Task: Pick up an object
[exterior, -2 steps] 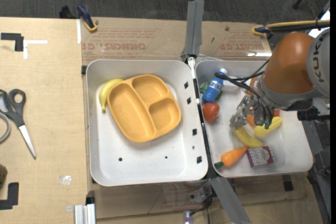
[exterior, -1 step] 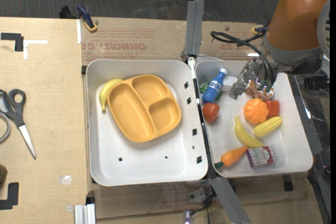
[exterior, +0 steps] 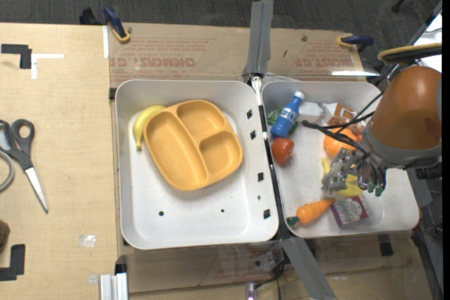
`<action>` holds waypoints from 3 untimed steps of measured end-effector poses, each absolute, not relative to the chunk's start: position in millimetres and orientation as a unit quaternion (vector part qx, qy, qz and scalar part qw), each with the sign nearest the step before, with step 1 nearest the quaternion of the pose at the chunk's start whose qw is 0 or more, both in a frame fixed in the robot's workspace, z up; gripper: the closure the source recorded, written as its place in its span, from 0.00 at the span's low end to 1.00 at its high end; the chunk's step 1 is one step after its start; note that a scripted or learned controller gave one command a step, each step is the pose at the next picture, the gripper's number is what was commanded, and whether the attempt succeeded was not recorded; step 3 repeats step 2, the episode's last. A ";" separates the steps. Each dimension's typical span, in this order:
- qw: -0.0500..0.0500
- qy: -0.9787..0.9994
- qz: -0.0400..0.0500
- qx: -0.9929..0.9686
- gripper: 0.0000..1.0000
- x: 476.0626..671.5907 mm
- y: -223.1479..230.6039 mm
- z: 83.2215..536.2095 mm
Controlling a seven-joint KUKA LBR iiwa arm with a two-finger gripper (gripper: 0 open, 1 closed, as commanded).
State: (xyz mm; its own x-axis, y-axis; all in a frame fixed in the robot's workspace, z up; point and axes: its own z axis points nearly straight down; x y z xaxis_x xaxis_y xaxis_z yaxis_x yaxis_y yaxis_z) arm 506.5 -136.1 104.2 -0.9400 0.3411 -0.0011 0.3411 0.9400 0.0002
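Note:
My gripper [exterior: 339, 178] hangs low in the right bin [exterior: 394, 221], its grey metal tip over a yellow object [exterior: 340, 185] that it mostly hides. An orange fruit [exterior: 335, 144] lies just behind it. A toy carrot [exterior: 313, 211] lies in front and to the left, and a purple packet [exterior: 349, 211] sits right in front. Farther left in the same bin are a red tomato [exterior: 282, 150] and a blue bottle with a white cap [exterior: 287, 116]. The orange band of the arm [exterior: 411, 109] covers the bin's right side.
The left bin [exterior: 190, 221] holds a yellow divided plate [exterior: 193, 144] with a banana [exterior: 144, 121] tucked behind its left rim. Scissors [exterior: 27, 158] lie on the bench at far left. White and orange packets [exterior: 334, 112] sit at the back of the right bin.

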 end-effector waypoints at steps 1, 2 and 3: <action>0.002 0.981 0.000 0.195 1.00 562.8 -101.1 92.7; 0.001 0.982 0.000 0.190 1.00 557.0 -91.8 92.3; 0.001 0.982 0.000 0.190 1.00 557.0 -91.8 92.3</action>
